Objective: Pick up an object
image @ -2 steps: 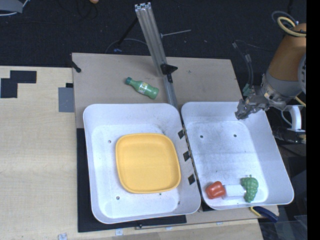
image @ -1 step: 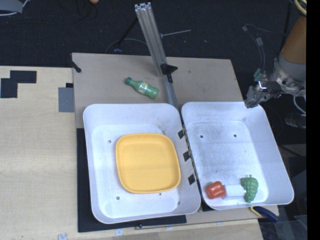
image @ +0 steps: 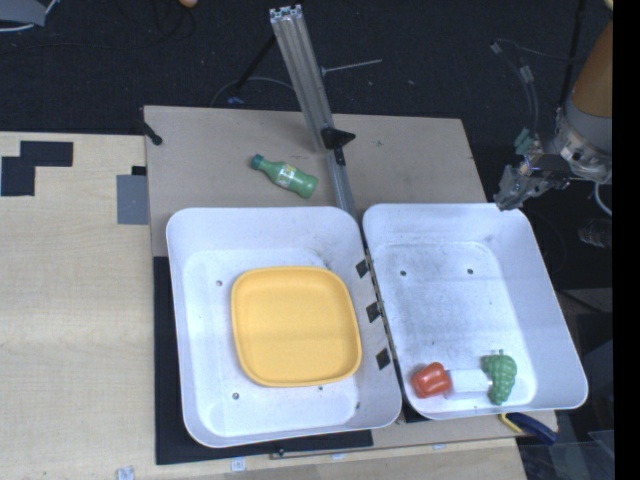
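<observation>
A red pepper-shaped toy (image: 431, 379) and a green broccoli-shaped toy (image: 499, 376) lie near the front edge of the right bin (image: 452, 230). A yellow square plate (image: 295, 325) sits flat in the left bin (image: 200, 268). My gripper (image: 516, 185) hangs beyond the far right corner of the right bin, well away from the toys, below the grey wrist and orange band (image: 598, 73).
A small green bottle (image: 285, 175) lies on its side on the brown board behind the left bin. A slanted aluminium rail (image: 312, 78) rises behind the gap between the bins. Cables lie on the dark floor at the back.
</observation>
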